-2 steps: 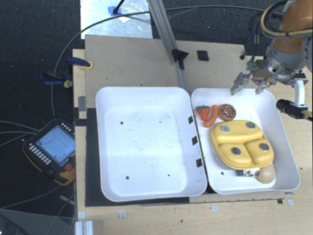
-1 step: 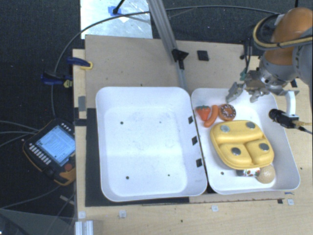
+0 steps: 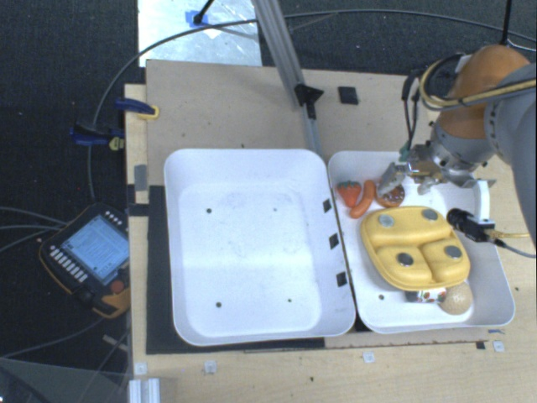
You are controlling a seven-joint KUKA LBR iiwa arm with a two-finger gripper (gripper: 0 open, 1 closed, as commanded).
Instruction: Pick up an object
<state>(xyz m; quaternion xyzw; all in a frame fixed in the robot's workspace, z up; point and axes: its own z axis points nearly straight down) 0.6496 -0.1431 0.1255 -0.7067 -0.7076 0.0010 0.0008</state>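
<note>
In the camera view our gripper (image 3: 401, 177) hangs low over the right bin (image 3: 503, 309) beside the orange pieces (image 3: 357, 196), finger state impossible to tell, so we should centre over one piece before closing.

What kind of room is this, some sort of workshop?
Most likely a robotics lab. A robot arm reaches over two white bins set on a board, a handheld control screen lies beside it on dark carpet, and loose cables trail around. The right bin holds toys, like a yellow tray.
</note>
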